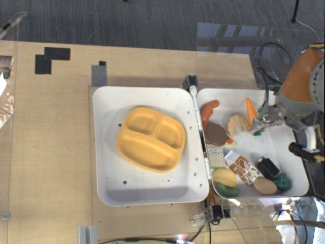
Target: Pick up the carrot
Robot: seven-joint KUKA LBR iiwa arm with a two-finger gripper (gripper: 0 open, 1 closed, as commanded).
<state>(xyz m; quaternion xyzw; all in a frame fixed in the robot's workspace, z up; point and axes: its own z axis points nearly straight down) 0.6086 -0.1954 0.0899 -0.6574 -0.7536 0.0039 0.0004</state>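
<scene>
The carrot (250,111) lies near the right bin's (284,151) far edge, beside a shell-shaped pastry (237,124). It looks like a light, stiff, smooth plastic toy; its thick middle offers the best grip. The pincer (263,119) hovers just beside it; whether it is apart or together, I cannot tell.

carrot (250,111) hemmed by shell (237,124), gripper (260,122)

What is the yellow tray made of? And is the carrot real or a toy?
The yellow tray looks like smooth moulded plastic: one even colour, rounded compartments, a soft shine. The carrot, in the right bin beside the hand, looks like a plastic toy too: flat bright orange, no roots or marks. It is small in the picture, so that is a guess.
</scene>
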